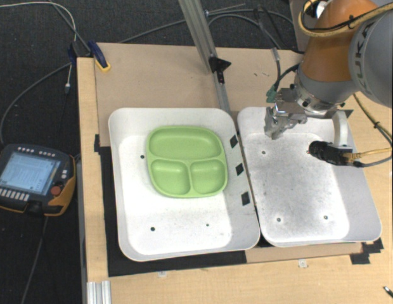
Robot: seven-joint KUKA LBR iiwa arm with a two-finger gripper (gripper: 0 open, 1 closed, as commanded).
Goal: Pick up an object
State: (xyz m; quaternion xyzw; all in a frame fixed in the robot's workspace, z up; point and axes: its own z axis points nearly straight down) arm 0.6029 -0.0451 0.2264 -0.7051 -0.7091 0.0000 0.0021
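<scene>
Grey arm, orange band, metal pincer

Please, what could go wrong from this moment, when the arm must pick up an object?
1. The gripper hangs over the right bin, while the green divided plate lies in the left bin; a descent here would likely grasp nothing.
2. The plate is wide, flat and low, so it may slip.
</scene>
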